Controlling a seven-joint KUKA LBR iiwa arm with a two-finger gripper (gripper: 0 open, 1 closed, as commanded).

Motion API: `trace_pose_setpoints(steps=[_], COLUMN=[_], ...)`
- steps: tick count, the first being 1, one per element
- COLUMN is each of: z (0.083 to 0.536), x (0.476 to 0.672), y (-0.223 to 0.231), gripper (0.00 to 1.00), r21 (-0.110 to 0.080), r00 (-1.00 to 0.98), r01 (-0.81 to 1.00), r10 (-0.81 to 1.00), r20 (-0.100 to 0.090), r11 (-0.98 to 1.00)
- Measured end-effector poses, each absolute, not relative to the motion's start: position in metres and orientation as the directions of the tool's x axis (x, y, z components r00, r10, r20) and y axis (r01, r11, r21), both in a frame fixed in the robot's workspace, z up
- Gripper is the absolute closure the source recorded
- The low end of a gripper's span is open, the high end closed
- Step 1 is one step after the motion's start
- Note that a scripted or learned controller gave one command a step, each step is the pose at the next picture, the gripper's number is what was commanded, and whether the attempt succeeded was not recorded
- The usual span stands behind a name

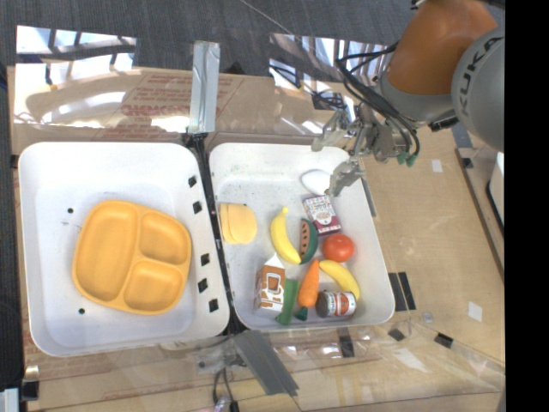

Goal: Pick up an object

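One camera sits fixed above the bench (446,256), looking down at a slant. It takes in both bins (111,166) whole, from moderately near.

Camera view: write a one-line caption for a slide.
End effector poised over the right bin's far edge, toy food clustered below; yellow divided tray sits in the left bin.

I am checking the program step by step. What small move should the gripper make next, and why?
Probably a short descent onto the small red carton. The gripper hangs at the far side of the right bin, just beyond that carton, and holds nothing. The carton is the nearest item, though the watermelon slice and tomato crowd its near side, so a straight approach seems safest.
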State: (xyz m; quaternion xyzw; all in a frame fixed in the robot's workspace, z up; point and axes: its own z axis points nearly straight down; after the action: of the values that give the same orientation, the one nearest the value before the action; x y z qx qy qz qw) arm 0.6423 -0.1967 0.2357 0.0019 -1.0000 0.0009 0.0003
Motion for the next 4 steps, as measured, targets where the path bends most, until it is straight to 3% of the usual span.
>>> trace_pose_setpoints(steps=[1,2,3,4], z=[0.116,0.091,0.092,0.105], x=[0.611,0.549,0.531,0.534], y=[-0.208,-0.141,-0.098,-0.102], gripper=[0.0,0.0,0.0,1.0], r21=[0.002,0.004,0.001,-0.01], r00=[-0.999,-0.948,-0.953,-0.952], r01=[-0.034,-0.318,-0.302,-0.305], r10=[-0.034,-0.318,-0.302,-0.305], r20=[0.004,0.003,0.0,-0.005], r11=[0.999,0.948,0.953,0.952])
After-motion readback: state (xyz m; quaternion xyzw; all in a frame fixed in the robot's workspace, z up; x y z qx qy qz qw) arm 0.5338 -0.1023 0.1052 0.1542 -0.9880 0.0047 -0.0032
